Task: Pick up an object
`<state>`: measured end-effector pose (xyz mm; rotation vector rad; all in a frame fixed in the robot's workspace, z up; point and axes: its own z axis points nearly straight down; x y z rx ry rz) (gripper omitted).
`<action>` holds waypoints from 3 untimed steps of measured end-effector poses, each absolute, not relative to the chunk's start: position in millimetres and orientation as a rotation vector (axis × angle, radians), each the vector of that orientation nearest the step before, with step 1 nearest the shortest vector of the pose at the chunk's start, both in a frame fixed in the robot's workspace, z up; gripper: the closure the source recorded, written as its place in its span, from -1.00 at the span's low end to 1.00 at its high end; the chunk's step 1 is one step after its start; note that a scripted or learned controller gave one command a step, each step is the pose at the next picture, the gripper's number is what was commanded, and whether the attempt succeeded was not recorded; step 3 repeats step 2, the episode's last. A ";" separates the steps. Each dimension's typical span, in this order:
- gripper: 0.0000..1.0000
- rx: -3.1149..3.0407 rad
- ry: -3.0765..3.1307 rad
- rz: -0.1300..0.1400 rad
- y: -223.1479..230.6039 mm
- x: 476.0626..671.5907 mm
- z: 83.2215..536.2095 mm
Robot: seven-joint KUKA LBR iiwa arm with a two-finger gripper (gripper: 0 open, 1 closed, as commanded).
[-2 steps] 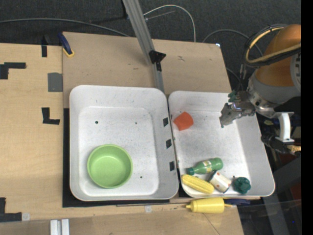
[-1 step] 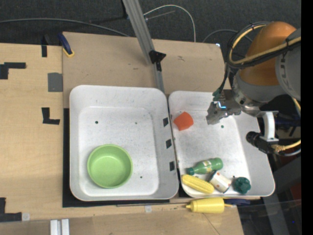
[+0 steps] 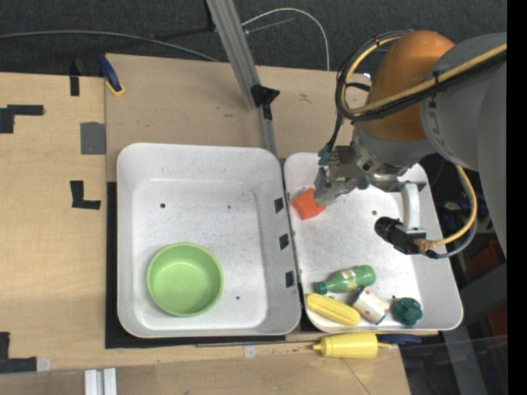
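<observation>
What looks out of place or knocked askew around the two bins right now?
One thing: a yellow bottle lies on its side on the bench, outside the right bin, just past its near rim. In that bin, the green bottle and corn cob also lie flat. The green bowl sits upright in the left bin.

Robot lab: taped bench (image 3: pixel 49 220), white bins (image 3: pixel 132 171).

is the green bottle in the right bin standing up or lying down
Lying down. The green bottle rests on its side on the right bin floor, its length running across, beside the yellow corn.
</observation>
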<state>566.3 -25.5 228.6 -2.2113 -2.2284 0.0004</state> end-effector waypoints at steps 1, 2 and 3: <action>1.00 -2.210 -2.229 0.000 34.3 562.8 236.5; 1.00 -2.212 -2.228 0.002 92.5 569.1 223.3; 1.00 -2.212 -2.228 0.002 92.5 569.1 223.3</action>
